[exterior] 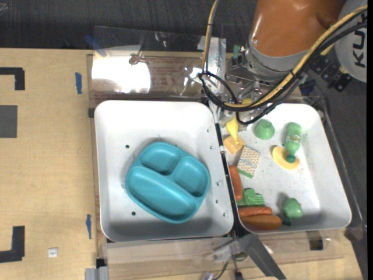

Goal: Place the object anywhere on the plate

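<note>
A teal plate [168,181] with three compartments lies in the left bin [116,121]. The right bin [317,174] holds several toy foods: a yellow piece [232,127] at its upper left corner, an orange wedge [233,145], a checkered cracker [248,160], a green round piece [264,129], a green bottle shape [292,137] on a yellow slice [285,159], a carrot [236,181], a green leafy piece [253,198], a hot dog [259,216] and a small broccoli [292,207]. My gripper [238,111] hangs over the right bin's upper left corner, just above the yellow piece, largely masked by cables.
The arm's orange band [291,10] and looped cables [233,95] crowd the top of the right bin. A shiny metal panel [151,72] sits behind the left bin. Wooden bench surface [41,156] extends to the left.
</note>
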`<action>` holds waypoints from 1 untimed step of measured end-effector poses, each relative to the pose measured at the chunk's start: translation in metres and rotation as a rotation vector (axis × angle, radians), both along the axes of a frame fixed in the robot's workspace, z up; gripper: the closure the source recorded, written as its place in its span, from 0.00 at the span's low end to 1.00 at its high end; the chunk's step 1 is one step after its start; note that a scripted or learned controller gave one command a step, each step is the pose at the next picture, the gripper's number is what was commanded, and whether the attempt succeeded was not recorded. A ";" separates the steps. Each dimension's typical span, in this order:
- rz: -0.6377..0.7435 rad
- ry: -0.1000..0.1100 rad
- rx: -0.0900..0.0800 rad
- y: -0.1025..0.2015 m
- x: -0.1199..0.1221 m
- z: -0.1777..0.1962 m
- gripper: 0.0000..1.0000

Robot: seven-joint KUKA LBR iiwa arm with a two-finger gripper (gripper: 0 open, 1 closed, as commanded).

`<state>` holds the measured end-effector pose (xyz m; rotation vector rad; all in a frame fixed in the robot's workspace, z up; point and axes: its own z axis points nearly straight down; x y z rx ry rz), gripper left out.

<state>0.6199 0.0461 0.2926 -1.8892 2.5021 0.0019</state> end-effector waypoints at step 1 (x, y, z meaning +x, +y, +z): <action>0.447 -0.007 -0.002 0.031 -0.016 0.056 1.00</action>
